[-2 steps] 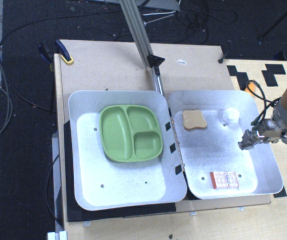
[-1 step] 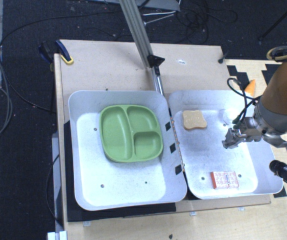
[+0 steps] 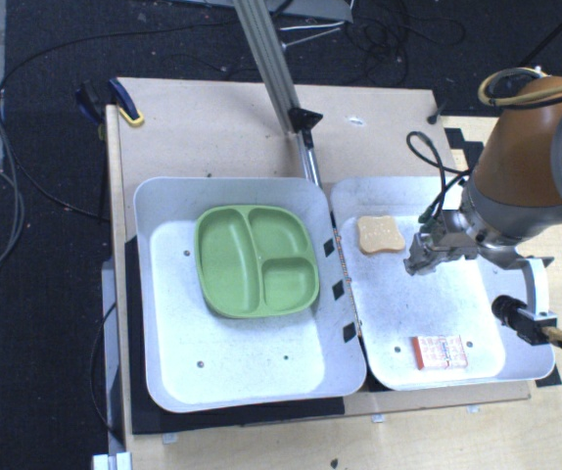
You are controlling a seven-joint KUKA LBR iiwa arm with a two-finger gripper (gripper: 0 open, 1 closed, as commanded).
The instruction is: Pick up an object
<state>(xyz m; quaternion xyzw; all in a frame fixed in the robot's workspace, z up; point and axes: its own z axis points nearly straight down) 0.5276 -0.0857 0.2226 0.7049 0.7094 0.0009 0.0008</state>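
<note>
Claw (image 3: 424,258) beside bread slice (image 3: 380,235), grip state unclear, red-printed packet (image 3: 441,352) lettering unreadable

Pale wooden bench (image 3: 222,130) bearing two white bins (image 3: 163,360) side by side.

Matt green plastic divided plate (image 3: 257,260), speckled white bins (image 3: 242,370), pale wooden bench (image 3: 203,125), glossy orange band (image 3: 521,145).

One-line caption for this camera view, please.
Gripper above the right bin, beside a toast slice; green divided plate in the left bin.
</note>
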